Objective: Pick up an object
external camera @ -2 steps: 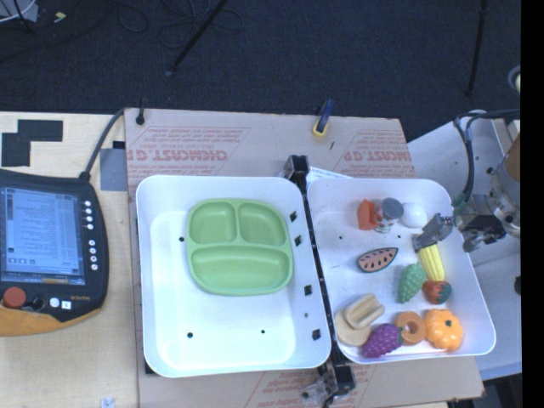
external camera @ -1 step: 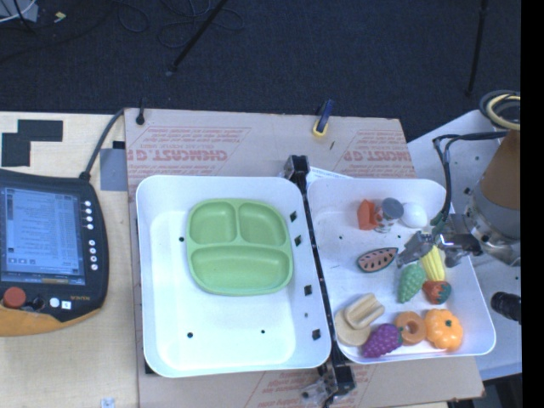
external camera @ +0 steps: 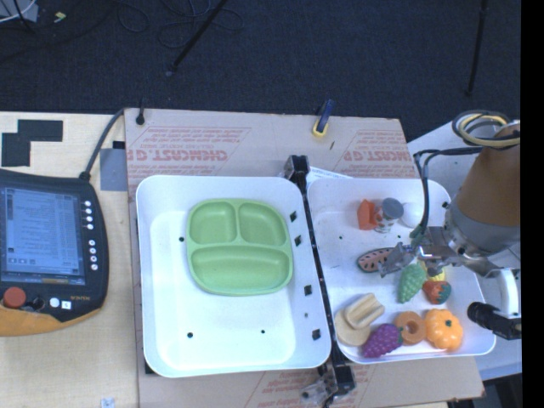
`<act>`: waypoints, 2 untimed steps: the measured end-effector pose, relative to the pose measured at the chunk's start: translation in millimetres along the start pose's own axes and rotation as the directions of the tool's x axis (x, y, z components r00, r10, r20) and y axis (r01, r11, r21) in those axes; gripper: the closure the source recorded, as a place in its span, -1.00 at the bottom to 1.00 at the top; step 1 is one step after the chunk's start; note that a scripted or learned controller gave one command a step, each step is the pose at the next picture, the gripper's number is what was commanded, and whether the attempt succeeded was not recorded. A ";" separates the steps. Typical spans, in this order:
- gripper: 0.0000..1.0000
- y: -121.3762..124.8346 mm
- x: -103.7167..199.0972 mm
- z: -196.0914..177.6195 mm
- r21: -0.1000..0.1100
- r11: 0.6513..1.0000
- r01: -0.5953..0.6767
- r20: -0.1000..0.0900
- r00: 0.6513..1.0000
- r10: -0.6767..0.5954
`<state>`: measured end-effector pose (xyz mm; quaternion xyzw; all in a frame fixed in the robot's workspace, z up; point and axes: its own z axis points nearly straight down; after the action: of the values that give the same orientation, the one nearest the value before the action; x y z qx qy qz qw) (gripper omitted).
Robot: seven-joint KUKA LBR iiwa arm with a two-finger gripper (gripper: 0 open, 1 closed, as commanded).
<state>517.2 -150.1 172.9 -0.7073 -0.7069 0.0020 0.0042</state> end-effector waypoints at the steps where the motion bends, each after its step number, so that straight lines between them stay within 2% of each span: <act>1: -1.00 0.0 -0.1 43.4 -0.001 1.000 0.000 0.000 1.000 0.000; 2: -1.00 1.0 -1.0 66.7 -0.008 1.000 -0.001 0.003 1.000 0.001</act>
<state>517.6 -151.0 106.2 -0.7076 -0.7066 0.0001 0.0005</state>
